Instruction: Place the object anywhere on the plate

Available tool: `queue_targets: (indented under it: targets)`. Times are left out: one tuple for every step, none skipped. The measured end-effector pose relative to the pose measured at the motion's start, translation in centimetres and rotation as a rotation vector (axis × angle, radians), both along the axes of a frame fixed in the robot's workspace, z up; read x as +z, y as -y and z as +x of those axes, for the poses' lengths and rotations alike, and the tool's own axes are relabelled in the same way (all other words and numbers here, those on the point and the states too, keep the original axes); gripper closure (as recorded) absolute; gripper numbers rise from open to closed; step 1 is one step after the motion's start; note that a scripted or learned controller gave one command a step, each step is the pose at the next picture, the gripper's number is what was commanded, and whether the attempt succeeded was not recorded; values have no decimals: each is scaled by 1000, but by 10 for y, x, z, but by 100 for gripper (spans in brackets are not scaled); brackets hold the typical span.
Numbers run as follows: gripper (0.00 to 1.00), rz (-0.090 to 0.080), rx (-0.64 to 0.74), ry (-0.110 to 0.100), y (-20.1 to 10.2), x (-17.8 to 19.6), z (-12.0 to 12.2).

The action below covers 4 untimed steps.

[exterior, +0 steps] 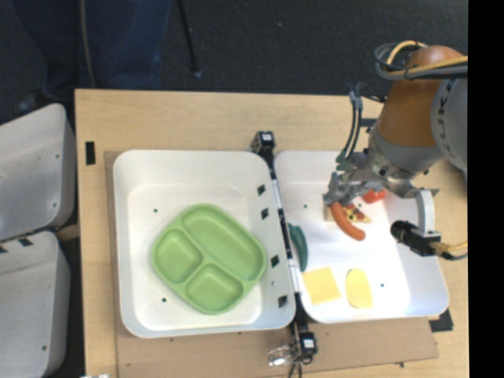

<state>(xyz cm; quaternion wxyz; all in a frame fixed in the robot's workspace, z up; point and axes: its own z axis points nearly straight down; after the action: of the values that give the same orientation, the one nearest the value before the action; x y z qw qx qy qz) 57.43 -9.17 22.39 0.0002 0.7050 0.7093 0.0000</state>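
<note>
Nearest us, a yellow square (321, 284) and yellow oval (358, 288) lie in the right bin (425, 290). Further up, the hot dog (348, 220) slants up-left to down-right, and our gripper (349, 198) sits right over its upper end; whether it grips, we cannot tell. The green plate (208, 257) waits well left, across the divider.

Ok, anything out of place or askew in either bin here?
One thing: a dark green object lies against the left wall of the right bin, by the divider, apart from the hot dog, yellow square and yellow oval. The plate sits flat.
</note>
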Motion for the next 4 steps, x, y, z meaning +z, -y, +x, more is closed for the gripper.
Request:
queue_targets:
  targets:
    - [100,2,2,2,-54,13,6]
    - [100,1,1,2,-98,15,22]
    - [100,2,2,2,-162,17,26]
    - [100,1,1,1,-214,7,35]
